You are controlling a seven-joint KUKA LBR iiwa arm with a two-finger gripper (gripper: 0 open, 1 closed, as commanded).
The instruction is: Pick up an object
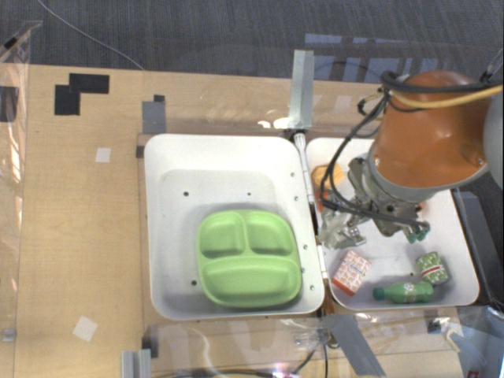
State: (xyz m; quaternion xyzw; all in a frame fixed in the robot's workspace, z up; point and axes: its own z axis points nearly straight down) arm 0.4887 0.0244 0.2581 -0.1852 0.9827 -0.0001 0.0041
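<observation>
Pincer (346, 228) low in right bin (465, 278), grip state unclear; green tray (249, 257) in left bin (169, 211).

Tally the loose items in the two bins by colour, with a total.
Green: 3, namely the light green divided plastic tray in the left bin, the dark green plastic bottle lying on its side in the right bin, and the small green-and-white can.
Red and white: 1, the small printed carton.
Orange: 1, a partly hidden orange item behind the arm.
Total: 5.

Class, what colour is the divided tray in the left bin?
Light green tray, seen in the camera view.
</observation>
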